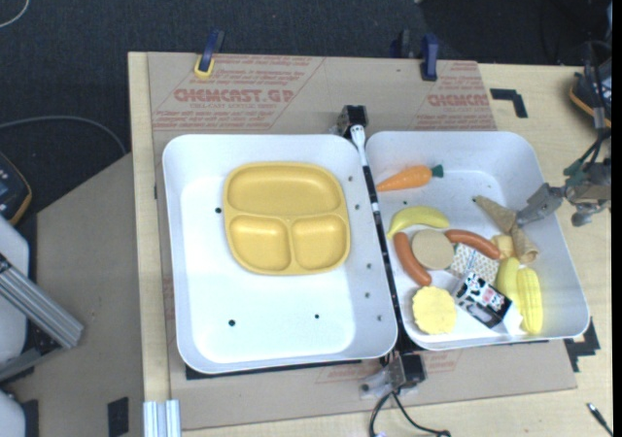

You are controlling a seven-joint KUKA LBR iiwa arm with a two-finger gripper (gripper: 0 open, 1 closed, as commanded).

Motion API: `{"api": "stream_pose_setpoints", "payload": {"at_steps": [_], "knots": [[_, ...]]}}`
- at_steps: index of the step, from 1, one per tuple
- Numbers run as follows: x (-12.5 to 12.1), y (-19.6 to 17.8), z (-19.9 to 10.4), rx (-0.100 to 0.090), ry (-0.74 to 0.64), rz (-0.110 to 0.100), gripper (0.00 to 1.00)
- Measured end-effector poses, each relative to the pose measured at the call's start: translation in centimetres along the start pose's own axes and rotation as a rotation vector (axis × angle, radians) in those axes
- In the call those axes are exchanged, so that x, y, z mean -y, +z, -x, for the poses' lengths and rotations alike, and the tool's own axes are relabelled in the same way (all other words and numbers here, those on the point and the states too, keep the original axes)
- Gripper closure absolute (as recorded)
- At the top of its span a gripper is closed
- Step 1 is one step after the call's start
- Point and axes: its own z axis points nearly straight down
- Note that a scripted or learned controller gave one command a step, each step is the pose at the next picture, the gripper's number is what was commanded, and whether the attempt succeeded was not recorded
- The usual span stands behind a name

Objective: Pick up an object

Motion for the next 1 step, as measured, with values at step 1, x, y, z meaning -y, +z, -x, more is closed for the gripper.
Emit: {"api": "stream_pose_setpoints", "payload": {"at_steps": [1], "knots": [[-0.29, -0.67, -0.04, 0.004, -0.004, 0.013, 0.00]]}}
